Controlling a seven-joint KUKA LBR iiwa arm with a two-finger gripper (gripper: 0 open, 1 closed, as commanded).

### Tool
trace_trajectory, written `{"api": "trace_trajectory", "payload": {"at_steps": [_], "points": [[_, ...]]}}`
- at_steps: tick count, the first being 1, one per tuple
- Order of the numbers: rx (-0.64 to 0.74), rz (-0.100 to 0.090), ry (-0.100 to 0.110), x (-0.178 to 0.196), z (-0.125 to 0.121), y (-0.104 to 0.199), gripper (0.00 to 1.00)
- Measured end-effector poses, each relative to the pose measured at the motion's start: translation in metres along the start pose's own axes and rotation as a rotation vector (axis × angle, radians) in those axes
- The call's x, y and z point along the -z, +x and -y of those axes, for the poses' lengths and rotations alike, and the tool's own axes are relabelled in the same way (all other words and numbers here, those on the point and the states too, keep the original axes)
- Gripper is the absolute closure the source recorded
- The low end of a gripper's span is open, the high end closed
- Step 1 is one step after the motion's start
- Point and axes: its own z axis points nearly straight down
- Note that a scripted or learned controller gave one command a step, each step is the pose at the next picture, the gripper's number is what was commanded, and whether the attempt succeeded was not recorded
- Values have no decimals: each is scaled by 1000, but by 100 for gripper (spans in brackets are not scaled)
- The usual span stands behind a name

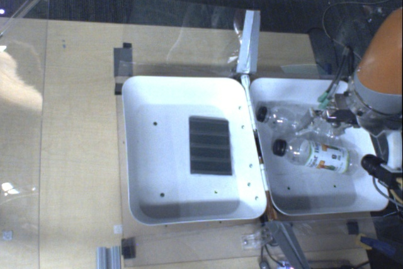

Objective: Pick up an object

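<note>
Hand [334, 115] right of frame, grip state unclear to you; clear bottle [313, 155] round, may roll away.

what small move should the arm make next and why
Probably lower the pincer onto the upper clear bottle in the right bin. The pincer sits just above that bottle's right end, and nothing is seen between its fingers. A labelled bottle lies below it.
</note>
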Motion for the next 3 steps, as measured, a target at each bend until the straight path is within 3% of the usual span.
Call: {"api": "trace_trajectory", "payload": {"at_steps": [1,2,3], "points": [[86,0,1,-92,-38,-29,0],[151,2,-9,-184,-130,-28,0],[253,1,-3,-184,-156,-24,0]]}}
